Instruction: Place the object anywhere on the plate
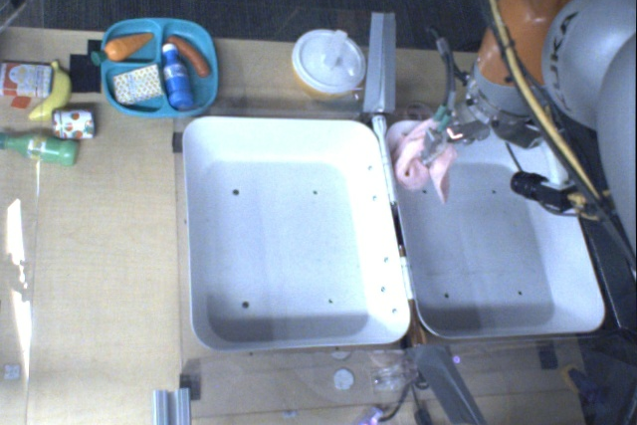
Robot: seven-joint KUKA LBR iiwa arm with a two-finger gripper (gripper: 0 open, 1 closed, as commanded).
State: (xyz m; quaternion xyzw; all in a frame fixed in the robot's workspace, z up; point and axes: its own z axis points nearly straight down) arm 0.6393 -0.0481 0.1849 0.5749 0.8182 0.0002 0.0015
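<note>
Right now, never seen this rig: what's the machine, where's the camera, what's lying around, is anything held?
One camera sits above the bench, looking down at a slant. The grey arm with the orange band is a KUKA robot reaching in from the right. Its gripper is at the top left corner of the right bin, and a floppy pink object hangs right at its tip; whether the jaws actually pinch it, I can't tell. The left bin lies beside it. Behind the bins: a white lidded cup and a blue divided plate holding toy food. Small toys lie at far left.
</note>
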